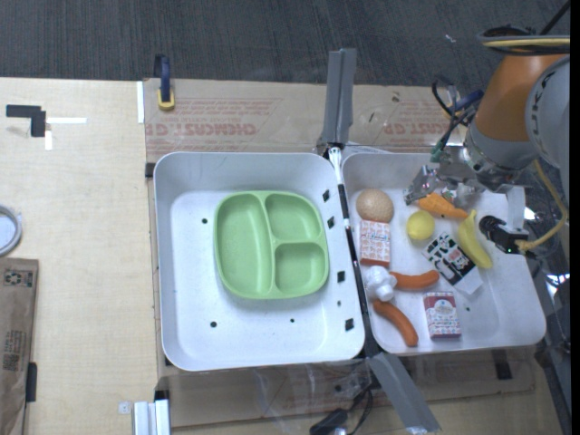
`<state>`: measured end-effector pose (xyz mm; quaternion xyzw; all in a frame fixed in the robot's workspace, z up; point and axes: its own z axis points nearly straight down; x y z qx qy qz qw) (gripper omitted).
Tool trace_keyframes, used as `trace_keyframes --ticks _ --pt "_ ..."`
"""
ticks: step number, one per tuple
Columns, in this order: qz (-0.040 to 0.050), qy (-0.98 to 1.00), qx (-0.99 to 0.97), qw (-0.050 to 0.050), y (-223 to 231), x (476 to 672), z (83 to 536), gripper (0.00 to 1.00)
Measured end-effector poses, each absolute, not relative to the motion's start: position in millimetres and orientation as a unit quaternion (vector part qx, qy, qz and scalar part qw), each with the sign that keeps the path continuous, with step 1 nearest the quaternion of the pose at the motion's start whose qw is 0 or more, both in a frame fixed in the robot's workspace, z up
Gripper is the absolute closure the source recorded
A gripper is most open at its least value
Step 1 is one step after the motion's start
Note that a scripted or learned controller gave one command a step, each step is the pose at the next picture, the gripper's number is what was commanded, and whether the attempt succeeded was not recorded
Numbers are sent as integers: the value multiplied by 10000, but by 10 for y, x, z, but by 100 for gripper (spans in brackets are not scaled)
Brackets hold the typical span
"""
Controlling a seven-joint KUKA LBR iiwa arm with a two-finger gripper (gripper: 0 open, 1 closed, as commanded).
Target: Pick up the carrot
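The carrot (443,207) is a short orange piece lying in the right bin (507,329), near its back wall, between a yellow lemon (420,226) and a banana (474,240). My gripper (433,186) hangs at the carrot's back left end, touching or just above it. The wrist and metal gripper body cover that end, so I cannot see whether the carrot is gripped. The arm, with its orange band (512,93), comes in from the upper right.
Around the carrot, the right bin also holds a brown round item (374,205), two red-and-white boxes (375,241) (441,315), a black-and-white packet (450,256), two sausages (417,280) (397,323) and a white piece (381,285). A green divided plate (272,243) lies in the left bin (181,324).
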<state>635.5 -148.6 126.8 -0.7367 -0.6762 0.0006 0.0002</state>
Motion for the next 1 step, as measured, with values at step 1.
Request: trace_keyframes --ticks 1 --pt "3 -6666 -7454 -6 -1977 6590 925 0"
